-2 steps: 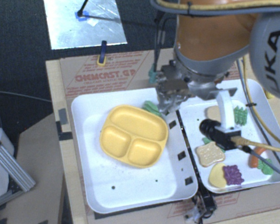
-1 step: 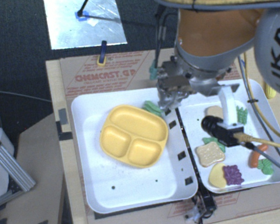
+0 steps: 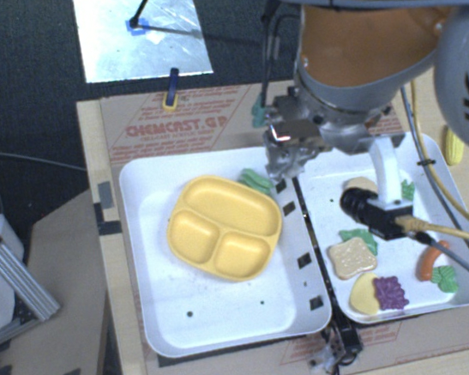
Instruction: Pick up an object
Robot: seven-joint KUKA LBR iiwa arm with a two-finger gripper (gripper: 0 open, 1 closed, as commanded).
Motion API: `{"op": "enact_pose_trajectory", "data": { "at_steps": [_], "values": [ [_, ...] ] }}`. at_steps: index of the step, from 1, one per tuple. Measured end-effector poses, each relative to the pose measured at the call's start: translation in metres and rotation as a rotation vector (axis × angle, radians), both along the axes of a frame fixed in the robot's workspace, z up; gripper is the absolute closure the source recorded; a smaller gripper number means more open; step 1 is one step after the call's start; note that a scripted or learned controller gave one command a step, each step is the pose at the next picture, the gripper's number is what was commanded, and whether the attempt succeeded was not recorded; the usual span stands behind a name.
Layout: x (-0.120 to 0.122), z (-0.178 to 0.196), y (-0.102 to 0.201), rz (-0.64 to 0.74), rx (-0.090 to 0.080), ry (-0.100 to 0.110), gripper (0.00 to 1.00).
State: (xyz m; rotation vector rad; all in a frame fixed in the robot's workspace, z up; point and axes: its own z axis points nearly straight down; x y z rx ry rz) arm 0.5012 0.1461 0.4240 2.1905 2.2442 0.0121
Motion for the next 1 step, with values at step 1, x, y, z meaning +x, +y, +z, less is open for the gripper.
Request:
{"op": "enact_pose_trajectory", "data": {
  "at_steps": [1],
  "values": [
    [0.0007, 0.0108, -0.0001, 0.006, 0.0, -0.002, 1.0]
  ]
}}
